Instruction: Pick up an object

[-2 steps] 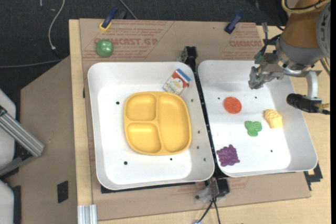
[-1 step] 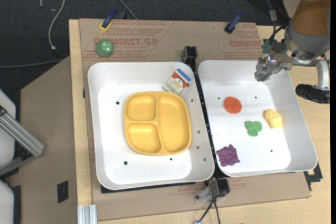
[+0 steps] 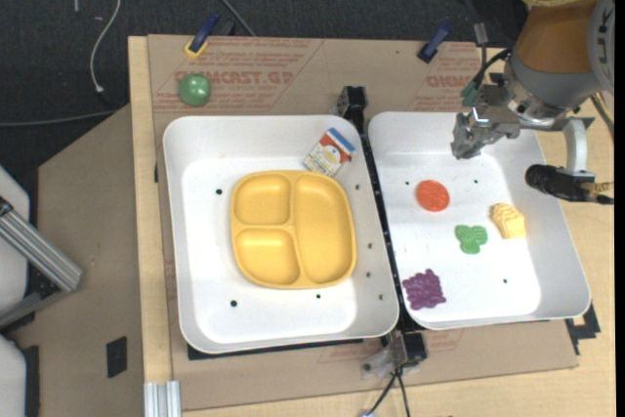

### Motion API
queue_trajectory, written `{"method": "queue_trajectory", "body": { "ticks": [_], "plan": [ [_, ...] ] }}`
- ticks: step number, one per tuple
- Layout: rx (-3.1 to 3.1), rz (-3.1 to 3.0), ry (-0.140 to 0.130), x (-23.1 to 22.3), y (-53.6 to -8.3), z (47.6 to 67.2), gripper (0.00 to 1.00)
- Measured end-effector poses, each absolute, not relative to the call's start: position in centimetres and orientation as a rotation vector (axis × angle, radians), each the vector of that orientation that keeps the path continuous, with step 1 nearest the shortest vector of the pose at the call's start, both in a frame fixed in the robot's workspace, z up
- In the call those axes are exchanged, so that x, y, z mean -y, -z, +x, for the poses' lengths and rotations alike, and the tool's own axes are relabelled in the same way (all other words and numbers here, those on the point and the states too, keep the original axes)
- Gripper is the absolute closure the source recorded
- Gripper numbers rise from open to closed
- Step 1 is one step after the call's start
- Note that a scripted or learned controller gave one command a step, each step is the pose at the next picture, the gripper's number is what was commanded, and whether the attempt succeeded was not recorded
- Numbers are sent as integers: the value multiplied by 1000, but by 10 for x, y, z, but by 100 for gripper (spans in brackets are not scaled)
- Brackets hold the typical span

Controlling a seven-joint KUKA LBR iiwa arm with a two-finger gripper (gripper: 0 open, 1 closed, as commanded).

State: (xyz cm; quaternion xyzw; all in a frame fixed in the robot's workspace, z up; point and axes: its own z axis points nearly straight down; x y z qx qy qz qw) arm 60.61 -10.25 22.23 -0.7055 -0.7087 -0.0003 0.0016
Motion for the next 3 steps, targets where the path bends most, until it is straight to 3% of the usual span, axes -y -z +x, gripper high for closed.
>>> {"method": "queue_trajectory", "body": {
  "ticks": [1, 3],
  "plan": [
    [2223, -2214, -1, 64, -220, 586, 100],
    [2223, -2210, -3, -36, -223, 528, 100]
  ]
}}
